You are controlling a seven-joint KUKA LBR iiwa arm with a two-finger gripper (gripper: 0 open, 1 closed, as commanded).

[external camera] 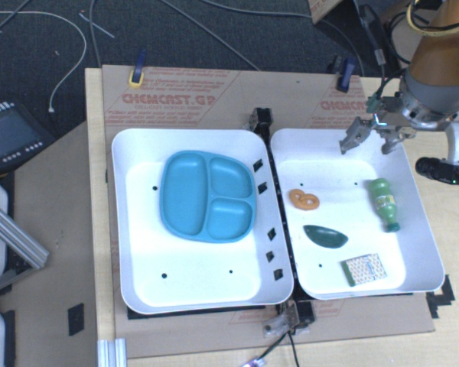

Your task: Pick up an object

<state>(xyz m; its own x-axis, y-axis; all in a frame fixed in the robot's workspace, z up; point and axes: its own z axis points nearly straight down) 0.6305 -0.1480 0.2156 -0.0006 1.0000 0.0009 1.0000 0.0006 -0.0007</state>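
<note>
The arm is at the approach step: the gripper point(372, 136) hangs over the far edge of the right bin point(421, 239), its two fingers spread apart with nothing between them, so no object is yet picked. Four candidates lie in that bin, all nearer than the claw. A small orange pretzel-shaped piece point(304, 199) sits toward the bin's left wall, flat and looped, likely hard to pinch without getting a finger under it. Just near of it lies a dark green leaf-shaped piece point(325, 236), smooth, low and pointed at one end. On the right side a green bottle point(384, 202) lies on its side, rounded and glossy, its cap toward the near end; it looks the easiest to grasp across its body, though it may roll. Nearest of all is a flat, speckled rectangular pad point(364, 269), apparently a sponge or packet. The left bin point(138, 274) holds a blue divided plate point(208, 196) of smooth plastic with three compartments, well apart from the claw. The next move calls for choosing one object, moving nearward over it, aligning the spread fingers across its narrow width and descending to the bin floor before closing.
</note>
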